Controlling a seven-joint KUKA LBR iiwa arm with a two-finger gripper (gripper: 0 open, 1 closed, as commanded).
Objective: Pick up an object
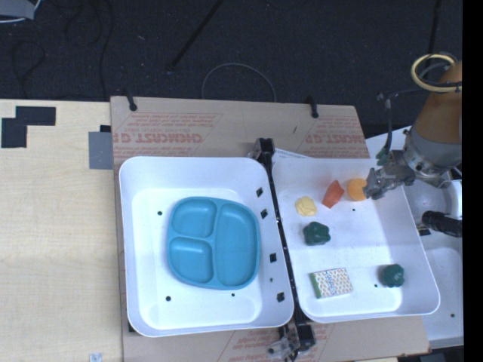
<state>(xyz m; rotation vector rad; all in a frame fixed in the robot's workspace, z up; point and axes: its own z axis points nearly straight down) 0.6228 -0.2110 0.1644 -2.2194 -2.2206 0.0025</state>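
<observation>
Nearest the lens, at the bottom edge: black clamp hardware [290, 343] where the two bins meet, sitting on a cardboard sheet [226, 130] with reversed red print.

Left bin [136, 240]: white, shallow. Holds one blue divided plate [213, 242], three compartments, lying flat near the bin's middle.

Right bin [419, 277]: white, shallow, five small objects scattered, all apart from each other except the last two.
- Patterned card or packet [330, 283], lying flat near the front, left of centre.
- Yellow lump [306, 206], toward the back left.
- Dark green lump [316, 234], just in front of the yellow one.
- Red-orange wedge [333, 194], tilted, back centre.
- Orange round piece [356, 189], just beside the wedge on its right, possibly touching.
- Teal-green ball [391, 275], front right, well apart from the rest.

Gripper [375, 185]: at the right bin's back right, right up against the orange round piece. Fingers too dark and small to read; cannot tell whether they are spread or closed, or whether the piece sits between them. Arm [438, 127] enters from the right, orange band above the wrist
</observation>
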